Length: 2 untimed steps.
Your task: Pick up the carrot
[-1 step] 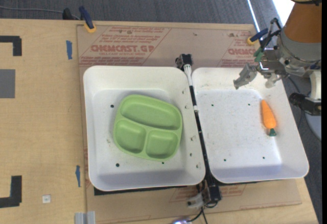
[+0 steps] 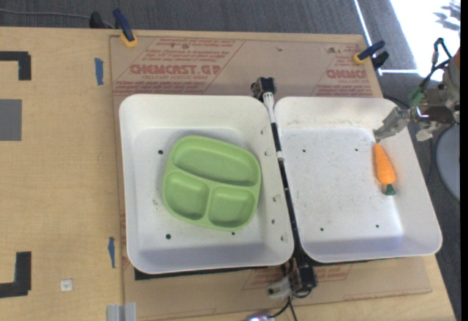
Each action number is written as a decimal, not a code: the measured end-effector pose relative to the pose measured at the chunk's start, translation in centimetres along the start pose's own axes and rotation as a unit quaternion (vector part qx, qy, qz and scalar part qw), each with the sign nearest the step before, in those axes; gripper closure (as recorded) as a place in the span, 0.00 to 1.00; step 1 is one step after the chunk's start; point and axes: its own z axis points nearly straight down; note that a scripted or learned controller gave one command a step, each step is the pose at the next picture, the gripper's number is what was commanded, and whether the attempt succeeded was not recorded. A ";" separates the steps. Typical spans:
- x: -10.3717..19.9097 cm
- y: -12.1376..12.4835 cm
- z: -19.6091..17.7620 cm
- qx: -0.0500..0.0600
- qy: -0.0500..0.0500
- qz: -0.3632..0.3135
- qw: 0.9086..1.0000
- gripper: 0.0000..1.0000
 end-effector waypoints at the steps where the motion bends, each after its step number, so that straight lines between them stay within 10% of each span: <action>1: -3.4 -4.5 15.9 0.004 0.011 -0.005 1.000 0.00; 2: -3.1 3.8 16.7 -0.001 0.012 -0.006 1.000 0.00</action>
